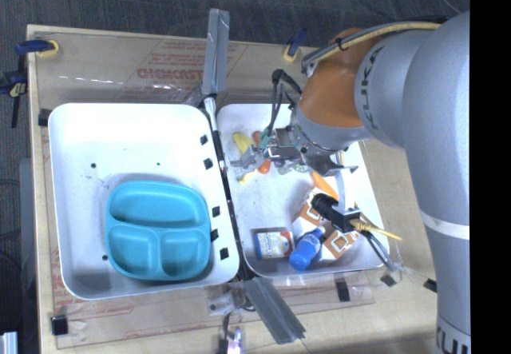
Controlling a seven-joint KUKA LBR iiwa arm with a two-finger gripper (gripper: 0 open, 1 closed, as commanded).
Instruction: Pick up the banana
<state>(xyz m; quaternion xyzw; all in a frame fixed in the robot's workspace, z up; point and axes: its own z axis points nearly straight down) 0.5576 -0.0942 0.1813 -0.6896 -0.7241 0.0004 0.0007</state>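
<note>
gripper [257, 154], grip state unclear, hovers at the banana [241, 141], blue bottle [306, 249] well apart.

Just left of the gripper [262, 159] lies a yellow banana [242, 141]; far left, a light blue tray [160, 229]; below, a blue bottle [306, 249].

I watch through one fixed camera above the bench [120, 57], looking down at a slant from moderate height. It takes in both white bins: the left bin [80, 145] and the right bin [255, 208]. The arm [415, 81] enters from my right.
</note>
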